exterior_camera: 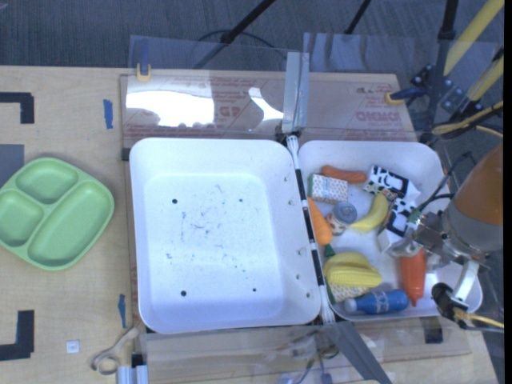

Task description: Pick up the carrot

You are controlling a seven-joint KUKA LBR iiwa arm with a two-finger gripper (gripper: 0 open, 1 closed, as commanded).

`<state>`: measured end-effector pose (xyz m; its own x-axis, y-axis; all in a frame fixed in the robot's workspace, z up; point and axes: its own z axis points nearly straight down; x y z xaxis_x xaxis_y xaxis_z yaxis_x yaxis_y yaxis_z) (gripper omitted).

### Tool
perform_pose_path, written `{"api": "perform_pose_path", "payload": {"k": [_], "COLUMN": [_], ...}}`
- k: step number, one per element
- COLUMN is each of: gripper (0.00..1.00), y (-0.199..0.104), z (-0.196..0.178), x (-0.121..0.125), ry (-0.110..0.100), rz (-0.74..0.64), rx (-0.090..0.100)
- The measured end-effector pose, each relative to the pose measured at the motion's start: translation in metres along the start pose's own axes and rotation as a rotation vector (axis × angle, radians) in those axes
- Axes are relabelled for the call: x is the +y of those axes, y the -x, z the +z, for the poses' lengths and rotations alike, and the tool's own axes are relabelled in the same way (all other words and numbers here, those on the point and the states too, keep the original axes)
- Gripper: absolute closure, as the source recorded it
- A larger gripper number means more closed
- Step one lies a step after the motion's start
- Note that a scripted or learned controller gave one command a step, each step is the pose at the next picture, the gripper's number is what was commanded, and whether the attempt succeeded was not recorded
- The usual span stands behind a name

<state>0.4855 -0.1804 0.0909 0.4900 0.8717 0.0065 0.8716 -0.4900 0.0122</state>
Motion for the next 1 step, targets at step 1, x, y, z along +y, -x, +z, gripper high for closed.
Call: {"api": "perform_pose_path", "payload": {"k": [1], "gripper": [1.0], "y": [0.017], "z": [0.0003], "x": [0.0113], "ry": [-0.004], "rz": [0.235], "rx": [0.005]}}
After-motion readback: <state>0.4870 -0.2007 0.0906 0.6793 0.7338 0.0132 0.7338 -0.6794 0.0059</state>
